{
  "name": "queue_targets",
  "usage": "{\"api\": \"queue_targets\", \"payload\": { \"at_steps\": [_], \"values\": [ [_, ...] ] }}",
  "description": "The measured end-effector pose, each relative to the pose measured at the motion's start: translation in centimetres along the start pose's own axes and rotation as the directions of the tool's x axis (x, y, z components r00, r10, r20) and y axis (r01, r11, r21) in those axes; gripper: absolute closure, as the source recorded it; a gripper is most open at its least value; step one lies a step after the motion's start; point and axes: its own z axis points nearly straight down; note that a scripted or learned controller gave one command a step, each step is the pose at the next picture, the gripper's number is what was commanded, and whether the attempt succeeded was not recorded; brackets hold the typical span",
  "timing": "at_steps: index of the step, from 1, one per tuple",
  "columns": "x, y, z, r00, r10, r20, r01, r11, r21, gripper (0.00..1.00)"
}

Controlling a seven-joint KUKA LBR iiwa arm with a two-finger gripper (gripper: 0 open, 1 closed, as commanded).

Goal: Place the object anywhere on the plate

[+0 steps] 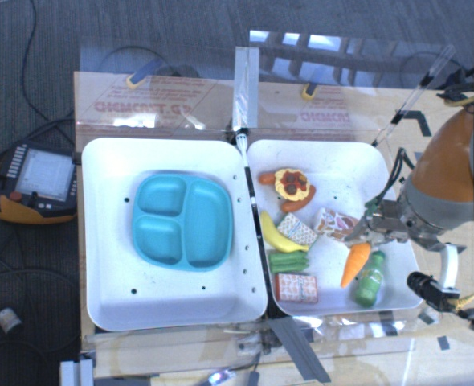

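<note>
Hovering at the right bin's (382, 161) edge, claw (371, 230) just above carrot (354, 263); grip state impossible to tell. Best approach: closing squarely across the carrot, lifting clear, crossing to blue plate (182, 219)

Dark grey carpeted floor (140, 10) all around, crossed by thin cables (30, 22). Wooden bench top (165, 103) with reversed red lettering and yellow tape tabs (139, 77). Orange-edged handheld pendant (30, 185) at left. Small grey roll (9, 319) lower left.
</note>
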Motion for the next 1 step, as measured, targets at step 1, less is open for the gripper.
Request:
{"api": "queue_targets", "payload": {
  "at_steps": [1],
  "values": [
    [8.65,0.22,-0.25,1.0,-0.021,0.001,0.021,1.0,0.0,1.0]
  ]
}}
